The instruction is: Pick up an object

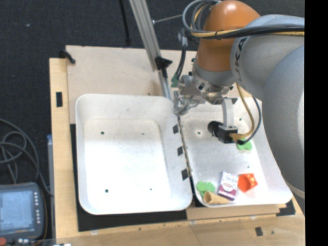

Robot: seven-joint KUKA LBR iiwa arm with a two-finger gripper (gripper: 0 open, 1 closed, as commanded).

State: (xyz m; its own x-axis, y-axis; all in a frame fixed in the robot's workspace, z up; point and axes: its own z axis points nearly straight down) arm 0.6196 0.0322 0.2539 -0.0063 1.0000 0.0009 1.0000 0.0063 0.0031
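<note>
On the pale wooden worktop (102, 70) two shallow white bins sit side by side, their inner rims touching. The left bin (87, 137) carries only a few dark specks on its floor. The right bin (205, 147) holds a small cluster along its near edge: a green flat piece (204, 186), just beside it a tan cone-shaped piece (215, 198) lying against the rim, then a white and purple packet (228, 184), then an orange-red block (247, 182) touching or almost touching the packet. Farther back, a second small green object (245, 146) lies apart from that group, beside a black part on the arm's cabling. The gripper (185, 102) hangs over the far end of the seam between the bins, well apart from all the objects; its fingers are small and blurred against the metal, so I cannot tell how far they are open or whether anything sits between them. The grey arm (271, 76) covers the right bin's far right corner.
</note>
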